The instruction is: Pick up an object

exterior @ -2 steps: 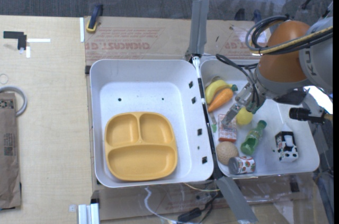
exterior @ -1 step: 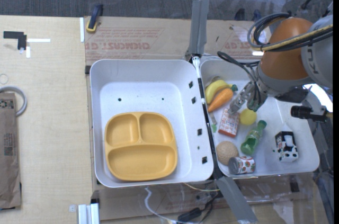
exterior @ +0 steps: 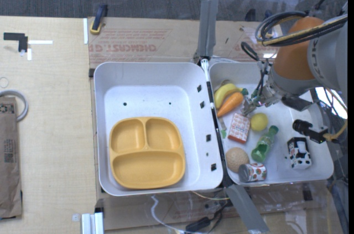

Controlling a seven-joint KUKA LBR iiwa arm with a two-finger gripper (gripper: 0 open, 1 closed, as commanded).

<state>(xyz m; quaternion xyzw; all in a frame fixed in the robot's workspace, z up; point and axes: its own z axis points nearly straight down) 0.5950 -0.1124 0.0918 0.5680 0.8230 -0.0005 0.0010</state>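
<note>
My gripper (exterior: 253, 105) hangs low in the right bin (exterior: 321, 169), near its back left part. It sits just right of the orange carrot (exterior: 230, 104) and just above the yellow lemon (exterior: 259, 122). A yellow banana (exterior: 224, 92) lies behind the carrot. A red and white carton (exterior: 239, 128) lies in front of the gripper, and a green bottle (exterior: 264, 144) lies below the lemon. Nothing shows between the gripper's tips.
A tan ball (exterior: 237, 159), a small can (exterior: 253, 172) and a black and white cow toy (exterior: 298, 152) lie along the right bin's front. The left bin (exterior: 144, 83) holds a yellow divided plate (exterior: 147, 151). A brown bag (exterior: 8, 152) lies at the far left.
</note>
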